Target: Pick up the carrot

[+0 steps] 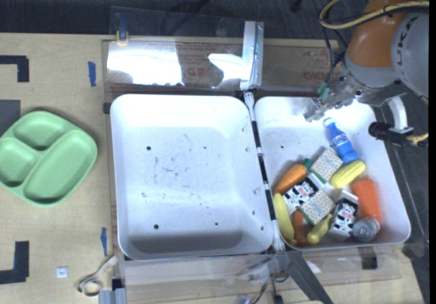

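Two white bins on a pale wooden bench, dark floor beyond.

The carrot (291,176) lay at the left of a toy pile in the right bin (286,122), beside a banana (281,217) and a blue bottle (340,140). The gripper (320,106) hung over that bin's far edge, well apart; whether its jaws were wide or closed could not be told. A green divided plate (46,157) sat left of the left bin (184,173).

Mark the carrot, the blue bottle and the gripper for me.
carrot (291,176), camera view, middle of its orange body.
blue bottle (340,142), camera view, middle of its blue body.
gripper (315,112), camera view, at its tips.
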Controlling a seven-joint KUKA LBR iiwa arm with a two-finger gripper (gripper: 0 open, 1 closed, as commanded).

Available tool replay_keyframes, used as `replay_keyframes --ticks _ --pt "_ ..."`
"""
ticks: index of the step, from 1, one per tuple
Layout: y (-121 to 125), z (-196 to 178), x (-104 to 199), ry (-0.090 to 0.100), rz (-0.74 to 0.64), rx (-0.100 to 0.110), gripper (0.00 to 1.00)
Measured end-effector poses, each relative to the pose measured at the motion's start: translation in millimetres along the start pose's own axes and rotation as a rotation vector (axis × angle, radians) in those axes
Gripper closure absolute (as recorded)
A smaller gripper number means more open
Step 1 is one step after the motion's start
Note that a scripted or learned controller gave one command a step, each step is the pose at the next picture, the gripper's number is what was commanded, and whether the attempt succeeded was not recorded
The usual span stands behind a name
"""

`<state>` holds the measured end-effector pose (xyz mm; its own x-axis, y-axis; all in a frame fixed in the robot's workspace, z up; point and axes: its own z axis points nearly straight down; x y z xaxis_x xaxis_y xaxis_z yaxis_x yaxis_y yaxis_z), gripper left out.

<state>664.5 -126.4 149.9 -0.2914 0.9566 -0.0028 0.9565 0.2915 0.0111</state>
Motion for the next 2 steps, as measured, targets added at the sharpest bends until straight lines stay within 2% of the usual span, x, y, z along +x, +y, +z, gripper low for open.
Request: replay_keyframes --ticks 2 --pt "2 -22 -2 -0.002 0.003 -0.01 1.0"
